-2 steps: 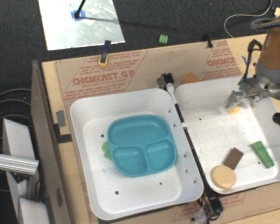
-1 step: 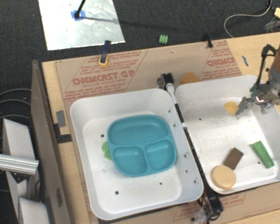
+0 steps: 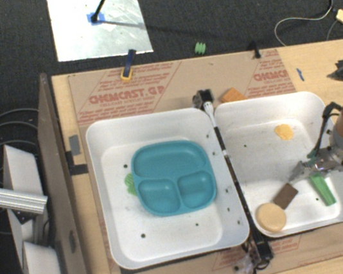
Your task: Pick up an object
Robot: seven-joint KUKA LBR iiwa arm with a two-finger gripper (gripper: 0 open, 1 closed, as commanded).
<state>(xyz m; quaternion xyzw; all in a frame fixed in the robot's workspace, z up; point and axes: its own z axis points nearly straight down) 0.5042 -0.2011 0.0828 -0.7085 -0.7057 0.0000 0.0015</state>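
Hand [image 3: 311,168] low in right bin [image 3: 252,113], just beside green stick [image 3: 324,190]

Red print reading "CHEMCAST" repeats across the brown protective sheet [image 3: 169,81] under the two bins: once behind the left bin, followed by letters like "GP", and again behind the right bin, partly cut off. Nothing else is legible.

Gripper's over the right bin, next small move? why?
Probably a short descent onto the green stick. The gripper sits at the stick's upper end in the right bin, and nothing shows between its fingers. The brown block and tan disc lie further left, so the stick is the closest target.
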